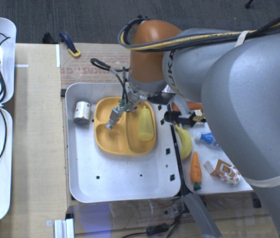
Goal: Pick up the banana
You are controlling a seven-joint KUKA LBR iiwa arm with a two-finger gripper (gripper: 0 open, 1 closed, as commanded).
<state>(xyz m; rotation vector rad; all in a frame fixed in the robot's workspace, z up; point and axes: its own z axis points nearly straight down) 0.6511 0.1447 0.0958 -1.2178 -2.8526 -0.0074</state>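
Note:
The banana (pixel 183 141) is yellow and lies in the right bin (pixel 210 186), close against the divider between the two bins. My gripper (pixel 113 118) hangs over the left bin (pixel 125 177), above the left half of a yellow divided plate (pixel 111 143). It is well to the left of the banana, with the divider between them. The grey arm with its orange band (pixel 150 48) covers much of the right bin.
On the plate's right half lies a yellow-green object (pixel 145 124). A silver can (pixel 82 112) lies left of the plate. In the right bin are a carrot (pixel 195 168), a blue object (pixel 207 139) and an orange-and-white box (pixel 226 172).

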